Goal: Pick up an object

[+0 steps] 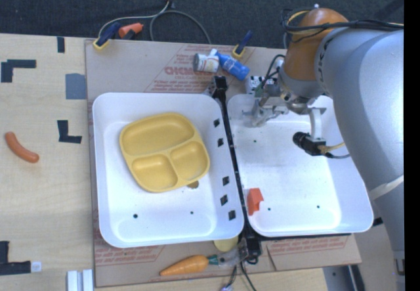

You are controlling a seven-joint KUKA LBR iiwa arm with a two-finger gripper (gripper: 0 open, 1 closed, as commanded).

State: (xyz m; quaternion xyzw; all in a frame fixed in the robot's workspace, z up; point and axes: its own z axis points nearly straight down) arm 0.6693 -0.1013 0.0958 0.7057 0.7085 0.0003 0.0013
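Nearest the camera: carrot (186,265) on the bench, just outside the front rim of the left bin (108,217). Small orange block (254,200) sits in the right bin (354,214), front-left corner, close to the divider. Left bin holds a yellow sectioned plate (165,150), lying flat. My gripper (257,113) is down in the right bin's far-left corner, well apart from the block. Nothing visible between the fingers; open or closed, can't tell, view too cluttered there. Beyond the bins: blue-and-white bottle (222,63) on its side. Sausage (21,148) far left on the bench.
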